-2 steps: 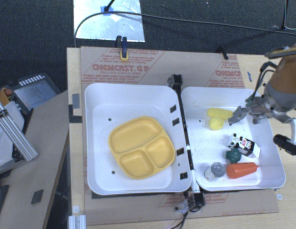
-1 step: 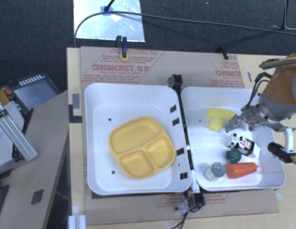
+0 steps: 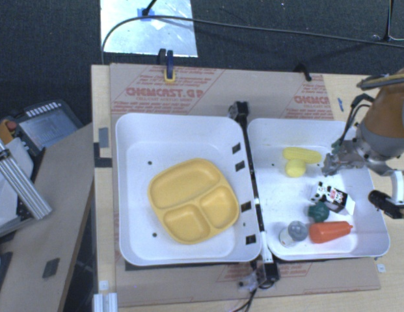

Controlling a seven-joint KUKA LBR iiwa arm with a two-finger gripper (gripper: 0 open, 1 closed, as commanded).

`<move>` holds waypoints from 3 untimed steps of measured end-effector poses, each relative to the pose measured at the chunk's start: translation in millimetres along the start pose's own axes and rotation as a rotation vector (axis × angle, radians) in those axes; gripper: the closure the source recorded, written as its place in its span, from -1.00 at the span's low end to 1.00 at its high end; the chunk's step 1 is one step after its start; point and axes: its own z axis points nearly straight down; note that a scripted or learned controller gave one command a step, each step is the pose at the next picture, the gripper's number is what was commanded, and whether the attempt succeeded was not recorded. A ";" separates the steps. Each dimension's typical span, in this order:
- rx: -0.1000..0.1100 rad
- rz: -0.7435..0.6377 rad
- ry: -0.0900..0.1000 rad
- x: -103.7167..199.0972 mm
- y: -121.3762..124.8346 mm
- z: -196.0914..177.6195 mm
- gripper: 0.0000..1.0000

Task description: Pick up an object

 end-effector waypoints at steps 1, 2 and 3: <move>-0.001 0.002 0.000 0.0 -8.3 -57.5 1.00; -0.003 0.000 -0.001 -0.4 -16.0 -116.0 1.00; -0.003 -0.001 0.000 2.3 -18.8 -161.3 1.00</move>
